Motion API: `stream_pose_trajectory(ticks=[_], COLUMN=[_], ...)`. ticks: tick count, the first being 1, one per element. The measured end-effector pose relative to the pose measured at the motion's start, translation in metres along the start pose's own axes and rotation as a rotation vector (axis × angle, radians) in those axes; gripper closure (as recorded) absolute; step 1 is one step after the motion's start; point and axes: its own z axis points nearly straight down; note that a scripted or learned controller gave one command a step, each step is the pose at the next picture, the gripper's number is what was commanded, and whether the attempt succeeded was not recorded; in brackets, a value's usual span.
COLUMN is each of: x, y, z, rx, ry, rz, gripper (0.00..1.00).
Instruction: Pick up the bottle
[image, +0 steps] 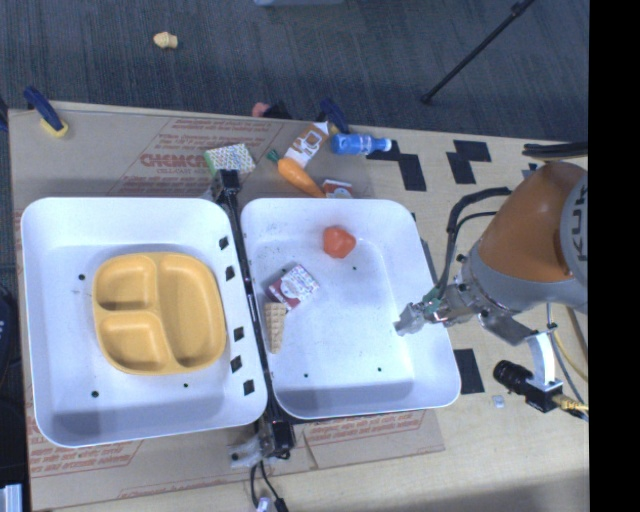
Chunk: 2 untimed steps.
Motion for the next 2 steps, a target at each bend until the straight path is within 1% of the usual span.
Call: stream_pose_trajectory(ticks=[1,2], x=[0.0003,0.0012], y=[-0.0039,-0.0038], z=[-0.0262,-0.0298], rx=[-0.003,-0.003], ry=[-0.002,-0.001], rz=[0.147,0.434], gripper=[1.0,1.0])
